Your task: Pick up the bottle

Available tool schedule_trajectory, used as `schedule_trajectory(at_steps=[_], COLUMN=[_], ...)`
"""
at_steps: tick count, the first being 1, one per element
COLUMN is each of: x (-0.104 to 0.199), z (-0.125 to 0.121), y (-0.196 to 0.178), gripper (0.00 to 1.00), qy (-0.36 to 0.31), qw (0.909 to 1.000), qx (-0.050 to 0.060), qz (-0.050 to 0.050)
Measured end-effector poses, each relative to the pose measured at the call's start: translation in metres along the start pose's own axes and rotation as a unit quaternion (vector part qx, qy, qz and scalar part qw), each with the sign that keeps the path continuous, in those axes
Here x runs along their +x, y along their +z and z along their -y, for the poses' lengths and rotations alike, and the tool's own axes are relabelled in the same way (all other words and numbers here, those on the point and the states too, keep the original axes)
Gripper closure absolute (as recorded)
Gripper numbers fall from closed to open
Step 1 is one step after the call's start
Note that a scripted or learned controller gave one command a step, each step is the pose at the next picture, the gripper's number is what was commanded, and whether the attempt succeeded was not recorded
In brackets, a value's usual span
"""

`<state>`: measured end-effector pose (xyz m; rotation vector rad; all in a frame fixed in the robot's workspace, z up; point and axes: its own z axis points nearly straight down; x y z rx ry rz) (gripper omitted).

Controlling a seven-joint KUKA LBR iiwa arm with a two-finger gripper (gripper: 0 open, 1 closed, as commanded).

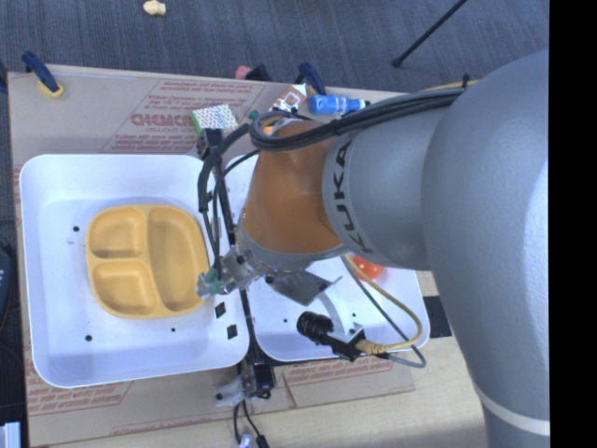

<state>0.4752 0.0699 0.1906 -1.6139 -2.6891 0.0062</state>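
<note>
Robot lab: KUKA arm (438, 185), bins (37, 250)

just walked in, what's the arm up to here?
The KUKA arm reaches in from the right and hangs low over the right bin, covering most of it. A yellow divided tray lies in the left bin. The arm blocks any sight of a bottle, so I can't tell whether anything is grasped.
</note>
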Motion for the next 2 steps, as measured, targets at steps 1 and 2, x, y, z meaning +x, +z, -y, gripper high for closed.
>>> schedule_trajectory(at_steps=[1, 2], x=[-0.039, 0.009], z=[0.020, -0.005], y=[-0.117, -0.070], gripper=[1.00, 1.00], qy=[-0.034, -0.100], qw=[0.9994, 0.9950], qx=[-0.003, -0.001], qz=[0.002, 0.001])
